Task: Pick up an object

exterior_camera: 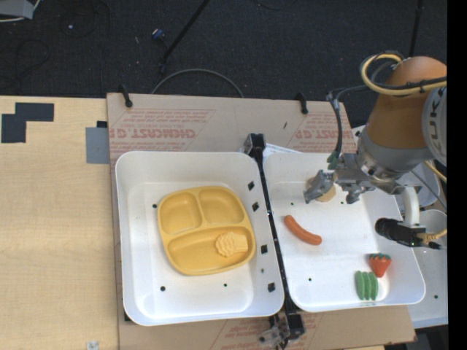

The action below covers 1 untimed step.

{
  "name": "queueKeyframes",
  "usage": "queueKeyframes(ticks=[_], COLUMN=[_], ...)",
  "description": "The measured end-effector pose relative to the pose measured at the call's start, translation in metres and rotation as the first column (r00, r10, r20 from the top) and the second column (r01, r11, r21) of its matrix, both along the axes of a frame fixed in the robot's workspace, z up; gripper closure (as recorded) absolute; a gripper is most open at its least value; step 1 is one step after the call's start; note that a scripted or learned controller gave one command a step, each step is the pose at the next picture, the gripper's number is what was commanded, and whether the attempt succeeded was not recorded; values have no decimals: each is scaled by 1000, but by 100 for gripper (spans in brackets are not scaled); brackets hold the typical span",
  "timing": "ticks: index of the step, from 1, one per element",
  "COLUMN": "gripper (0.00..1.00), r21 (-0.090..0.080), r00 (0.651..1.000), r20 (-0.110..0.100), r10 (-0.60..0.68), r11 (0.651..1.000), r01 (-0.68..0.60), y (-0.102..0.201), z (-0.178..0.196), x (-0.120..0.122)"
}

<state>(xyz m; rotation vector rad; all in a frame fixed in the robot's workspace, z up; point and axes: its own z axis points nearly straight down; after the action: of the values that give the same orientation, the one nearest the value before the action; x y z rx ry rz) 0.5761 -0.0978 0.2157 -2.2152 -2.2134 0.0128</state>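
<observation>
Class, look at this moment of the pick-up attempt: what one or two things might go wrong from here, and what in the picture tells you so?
1. The gripper sits above and to the right of the sausage, not over it, so a straight descent may close on nothing.
2. The strawberry and green beans lie close together near the right bin's wall; reaching for one could nudge the other or meet the wall.

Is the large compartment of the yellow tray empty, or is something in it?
Not empty. The yellow tray holds one yellow crinkled food piece in its large compartment; its two small compartments look bare.
</observation>
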Motion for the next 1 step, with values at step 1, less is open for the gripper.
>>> queueKeyframes(ticks=[1], gripper=[0], r21=[-1], r00=[1000], r20=[12], r10=[1], r11=[1000], r01=[-1], y=[0], z=[6], x=[3])
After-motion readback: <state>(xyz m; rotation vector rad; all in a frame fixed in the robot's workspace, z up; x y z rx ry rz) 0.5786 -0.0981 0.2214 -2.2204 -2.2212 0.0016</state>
